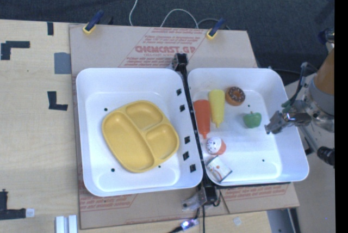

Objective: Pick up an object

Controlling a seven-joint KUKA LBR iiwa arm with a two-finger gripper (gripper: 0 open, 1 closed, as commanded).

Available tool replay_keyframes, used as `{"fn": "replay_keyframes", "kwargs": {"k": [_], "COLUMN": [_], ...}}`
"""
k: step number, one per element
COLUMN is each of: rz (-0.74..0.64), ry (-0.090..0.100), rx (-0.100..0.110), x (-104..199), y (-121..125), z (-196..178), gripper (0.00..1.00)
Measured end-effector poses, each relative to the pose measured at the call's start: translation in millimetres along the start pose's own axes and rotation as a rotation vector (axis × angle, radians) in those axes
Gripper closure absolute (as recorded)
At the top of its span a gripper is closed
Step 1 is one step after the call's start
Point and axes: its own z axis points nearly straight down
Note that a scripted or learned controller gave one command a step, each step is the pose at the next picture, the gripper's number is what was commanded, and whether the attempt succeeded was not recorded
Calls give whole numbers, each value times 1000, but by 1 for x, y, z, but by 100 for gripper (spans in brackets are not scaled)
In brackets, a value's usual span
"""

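Camera view: tool (276, 124) hangs over right bin's (283, 172) right side, just beside green object (252, 119); can't tell its grip state. Same bin holds orange piece (202, 116), yellow piece (217, 106), brown donut (235, 95), white egg-like toy (214, 145). Left bin (89, 117) carries yellow divided plate (140, 134).

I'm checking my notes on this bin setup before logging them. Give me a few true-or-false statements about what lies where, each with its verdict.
1. The yellow divided plate lies in the left bin. True.
2. The doughnut sits on the plate. False: it lies in the right bin.
3. The orange bottle and yellow bottle lie side by side. True.
4. The gripper holds the green pepper. False: the pepper lies apart from it, on the bin floor.
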Motion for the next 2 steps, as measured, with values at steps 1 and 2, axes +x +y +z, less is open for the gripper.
{"fn": "replay_keyframes", "kwargs": {"k": [1, 2], "rz": [1, -3], "ry": [2, 3], "rx": [5, 6], "x": [0, 39], "y": [1, 21], "z": [-5, -6], "gripper": [100, 100]}}
